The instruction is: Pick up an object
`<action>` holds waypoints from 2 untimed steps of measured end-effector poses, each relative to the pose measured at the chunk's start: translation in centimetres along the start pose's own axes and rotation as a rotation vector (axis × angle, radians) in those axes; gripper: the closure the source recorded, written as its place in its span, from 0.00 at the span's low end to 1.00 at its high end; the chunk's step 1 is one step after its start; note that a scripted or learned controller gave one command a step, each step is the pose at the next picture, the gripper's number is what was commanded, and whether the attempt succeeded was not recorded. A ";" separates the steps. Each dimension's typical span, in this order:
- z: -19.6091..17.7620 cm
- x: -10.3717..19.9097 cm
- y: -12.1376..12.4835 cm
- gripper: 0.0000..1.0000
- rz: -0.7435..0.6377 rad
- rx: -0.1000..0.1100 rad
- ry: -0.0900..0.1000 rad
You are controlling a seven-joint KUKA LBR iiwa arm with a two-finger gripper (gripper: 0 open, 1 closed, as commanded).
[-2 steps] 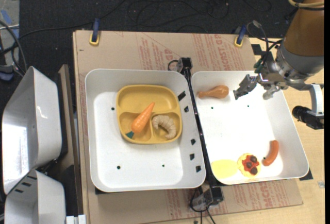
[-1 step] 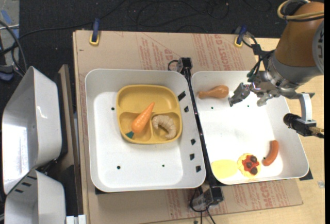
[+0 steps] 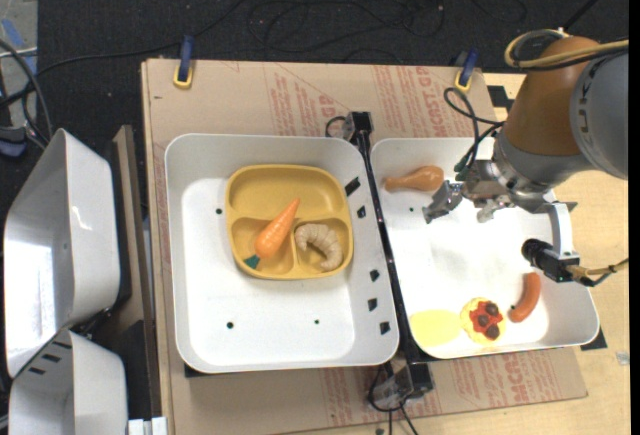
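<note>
Two open, empty fingers of the gripper (image 3: 463, 204) are hovering beside the drumstick (image 3: 414, 180), risking nudging it away.

R bin (image 3: 570, 328) mid floor free; drumstick (image 3: 415, 180), sausage (image 3: 525, 298), egg (image 3: 455, 325) crowd edges.

Bright, even overhead light, no strong colour cast. White bins (image 3: 200, 323) near overexposure, surface detail washed out. Soft shadow pooled on bin floor directly beneath gripper (image 3: 462, 201) and toward its lower left. Dark floor above bench underexposed, cables barely legible. Focus fairly sharp throughout; slight graininess. Orange wrist band shows faint sheen.
</note>
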State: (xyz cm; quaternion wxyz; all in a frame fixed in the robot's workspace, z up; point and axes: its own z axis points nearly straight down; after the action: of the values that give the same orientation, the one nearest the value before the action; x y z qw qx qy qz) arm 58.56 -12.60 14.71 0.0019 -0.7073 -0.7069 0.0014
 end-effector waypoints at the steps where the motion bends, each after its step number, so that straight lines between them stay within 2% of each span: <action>1: 5.4 0.1 -0.1 0.00 0.001 0.001 0.000; 2: 4.0 0.0 0.1 1.00 0.002 -0.005 -0.001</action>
State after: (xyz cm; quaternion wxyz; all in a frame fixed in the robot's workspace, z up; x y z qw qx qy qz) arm 58.61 -12.55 10.68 -0.0001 -0.7080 -0.7062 0.0000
